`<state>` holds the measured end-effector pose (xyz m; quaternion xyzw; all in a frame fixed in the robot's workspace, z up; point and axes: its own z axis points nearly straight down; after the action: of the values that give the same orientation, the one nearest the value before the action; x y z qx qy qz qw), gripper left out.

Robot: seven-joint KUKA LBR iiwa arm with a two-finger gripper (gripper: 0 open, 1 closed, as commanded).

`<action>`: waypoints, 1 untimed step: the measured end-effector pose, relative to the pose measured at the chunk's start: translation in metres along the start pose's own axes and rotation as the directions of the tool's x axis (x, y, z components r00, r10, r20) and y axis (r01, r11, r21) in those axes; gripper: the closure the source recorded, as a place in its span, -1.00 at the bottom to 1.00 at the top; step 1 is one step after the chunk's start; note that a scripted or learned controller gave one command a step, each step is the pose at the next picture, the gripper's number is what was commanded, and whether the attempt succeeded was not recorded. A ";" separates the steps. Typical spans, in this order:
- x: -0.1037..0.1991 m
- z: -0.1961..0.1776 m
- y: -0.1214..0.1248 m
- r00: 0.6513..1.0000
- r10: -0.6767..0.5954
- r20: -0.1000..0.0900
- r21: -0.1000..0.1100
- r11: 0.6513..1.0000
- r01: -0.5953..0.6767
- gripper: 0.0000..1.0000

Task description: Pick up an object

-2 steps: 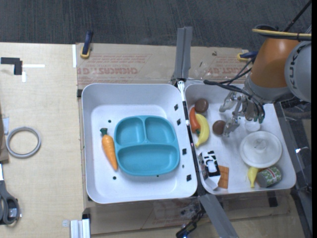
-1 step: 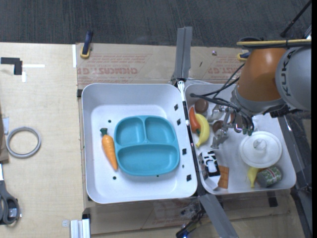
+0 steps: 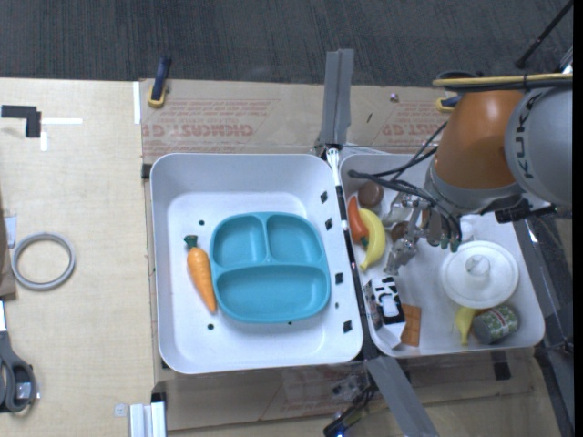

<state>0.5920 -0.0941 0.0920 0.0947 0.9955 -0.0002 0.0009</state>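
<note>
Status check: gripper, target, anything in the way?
Gripper low in right bin, nothing seen held. Banana beside it. White lidded pot close by.

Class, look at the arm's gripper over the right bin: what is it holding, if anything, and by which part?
Nothing shows between the fingers of the gripper; it hangs beside the banana, holding nothing visible.
</note>
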 end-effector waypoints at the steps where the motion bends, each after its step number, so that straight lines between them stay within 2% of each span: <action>1: 0.005 -0.001 -0.070 1.000 0.018 0.001 0.000 1.000 -0.018 -1.00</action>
<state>0.5737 -0.1615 0.0926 0.1037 0.9946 -0.0003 0.0014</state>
